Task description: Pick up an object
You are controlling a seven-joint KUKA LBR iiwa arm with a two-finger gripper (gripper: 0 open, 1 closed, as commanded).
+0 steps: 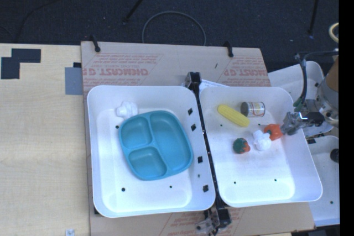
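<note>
The claw is at the right edge of the right bin, low over its rim, and it points to the left into the bin. How wide the claw stands I cannot tell, because the tips are small and dark against the rim. Nothing is seen held in it.

Just beside the claw tip, to its left, lies a small orange object; whether the claw touches it is not clear. Touching the orange object on its lower left is a small white object. A little more to the left is a small green and dark round object, apart from the white one. Above these, nearer the far wall of the bin, lies a yellow corn cob at a slant, and close to its right end lies a small can on its side.

The left bin touches the right bin along a dark divider in the middle. In it lies a blue plate with three compartments, turned a little. Near the plate's upper left corner is a small white object, close to the plate.

Both bins stand on a brown cardboard sheet with red print, and this lies on the pale wooden table. The grey arm comes in from the right side.
</note>
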